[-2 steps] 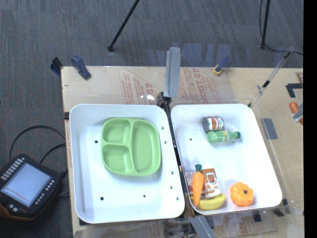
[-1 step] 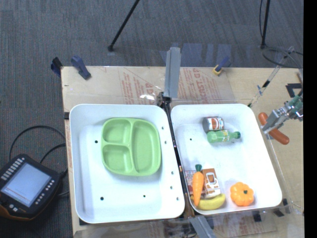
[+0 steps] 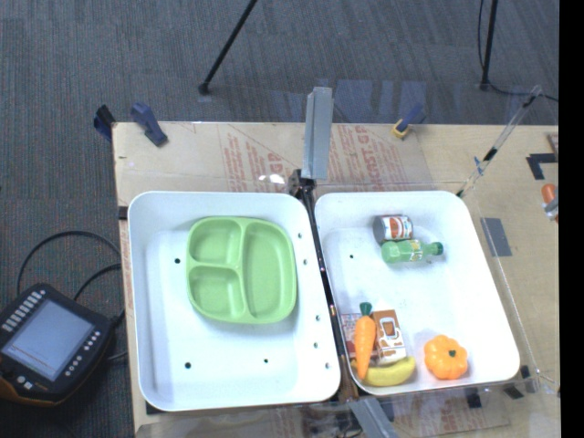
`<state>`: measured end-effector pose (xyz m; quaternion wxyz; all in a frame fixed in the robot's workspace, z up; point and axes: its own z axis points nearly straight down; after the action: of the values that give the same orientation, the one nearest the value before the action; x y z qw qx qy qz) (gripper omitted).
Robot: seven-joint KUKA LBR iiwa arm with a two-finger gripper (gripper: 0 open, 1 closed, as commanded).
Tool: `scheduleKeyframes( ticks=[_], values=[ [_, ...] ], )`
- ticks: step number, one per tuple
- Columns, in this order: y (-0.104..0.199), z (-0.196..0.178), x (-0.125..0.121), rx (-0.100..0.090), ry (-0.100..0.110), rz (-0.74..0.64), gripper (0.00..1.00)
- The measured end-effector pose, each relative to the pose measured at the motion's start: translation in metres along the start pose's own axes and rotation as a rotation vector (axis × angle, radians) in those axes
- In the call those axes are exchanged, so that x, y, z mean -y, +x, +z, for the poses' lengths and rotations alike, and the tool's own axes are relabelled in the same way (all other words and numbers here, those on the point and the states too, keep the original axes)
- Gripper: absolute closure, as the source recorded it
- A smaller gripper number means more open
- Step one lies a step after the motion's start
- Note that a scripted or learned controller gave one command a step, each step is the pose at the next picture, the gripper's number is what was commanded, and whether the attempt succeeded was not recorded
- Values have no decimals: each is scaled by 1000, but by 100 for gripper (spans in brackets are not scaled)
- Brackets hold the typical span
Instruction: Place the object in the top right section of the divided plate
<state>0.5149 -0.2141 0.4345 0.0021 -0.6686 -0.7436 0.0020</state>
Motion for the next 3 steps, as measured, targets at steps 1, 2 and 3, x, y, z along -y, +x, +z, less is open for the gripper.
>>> scheduleKeyframes(
  ticks=[1, 2, 3],
  values=[
    [22, 201, 34, -4, 2, -188, 100],
    [-1, 57, -20, 0, -2, -359, 100],
    [5, -1, 36, 1, -3, -419, 100]
  ],
)
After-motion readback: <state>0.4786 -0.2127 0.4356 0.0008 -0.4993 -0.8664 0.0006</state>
